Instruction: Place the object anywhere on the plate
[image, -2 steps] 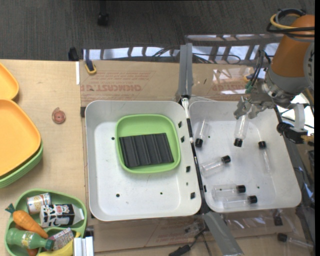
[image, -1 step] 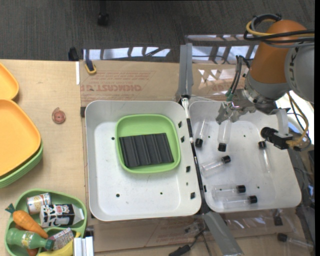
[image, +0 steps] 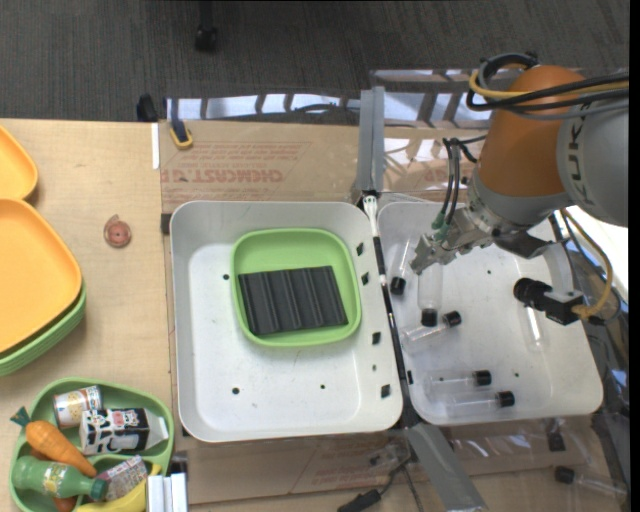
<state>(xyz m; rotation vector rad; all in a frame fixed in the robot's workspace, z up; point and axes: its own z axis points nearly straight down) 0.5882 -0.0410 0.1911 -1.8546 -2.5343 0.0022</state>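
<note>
Green plate (image: 296, 251) in left bin (image: 200, 330), square with rounded corners, carrying a dark ribbed mat (image: 294, 300). Clear syringe-like tubes with black caps (image: 478, 379) scattered across floor of right bin (image: 560, 395), below and beside claw (image: 432, 250). Claw low over right bin's upper left; opening cannot be told, nothing seen gripped. Smooth white plastic bins on bench.
</note>
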